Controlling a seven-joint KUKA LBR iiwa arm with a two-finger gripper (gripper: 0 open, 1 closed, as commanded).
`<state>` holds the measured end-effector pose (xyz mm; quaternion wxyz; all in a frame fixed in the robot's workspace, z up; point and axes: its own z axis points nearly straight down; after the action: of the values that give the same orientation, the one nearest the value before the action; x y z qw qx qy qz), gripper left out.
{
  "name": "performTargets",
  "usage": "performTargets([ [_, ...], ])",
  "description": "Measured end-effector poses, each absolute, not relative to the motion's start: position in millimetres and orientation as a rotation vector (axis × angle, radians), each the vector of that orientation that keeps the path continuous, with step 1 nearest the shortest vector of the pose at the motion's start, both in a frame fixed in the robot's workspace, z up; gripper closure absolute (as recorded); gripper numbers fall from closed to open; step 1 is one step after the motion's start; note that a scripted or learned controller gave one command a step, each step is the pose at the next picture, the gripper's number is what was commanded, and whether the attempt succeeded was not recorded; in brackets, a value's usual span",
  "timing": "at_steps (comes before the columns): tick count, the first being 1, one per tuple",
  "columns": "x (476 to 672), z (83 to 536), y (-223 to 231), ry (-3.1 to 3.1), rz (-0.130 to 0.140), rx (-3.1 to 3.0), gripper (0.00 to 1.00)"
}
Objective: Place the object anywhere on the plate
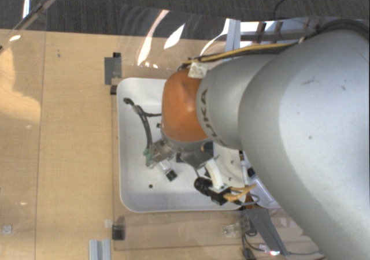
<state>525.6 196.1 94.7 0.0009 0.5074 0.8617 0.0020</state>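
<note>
From my remote seat I counted one arm (289, 114), grey, with a single orange band (182, 108) above its wrist. One white bin (130, 189) could be made out on the one wooden bench (58, 137); the arm covered the ground to its right. Two small dark brackets sat at the bin's left corners, one near the top (113, 68) and one near the bottom (118, 231). One black cable (143, 120) curved across the bin. One small dark speck (151, 185) lay on the bin floor; I could not tell what it was.
</note>
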Motion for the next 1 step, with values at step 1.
performTargets([
  [1,588.5,94.1,153.5,2.870,0.013,1.255,1.00],
])
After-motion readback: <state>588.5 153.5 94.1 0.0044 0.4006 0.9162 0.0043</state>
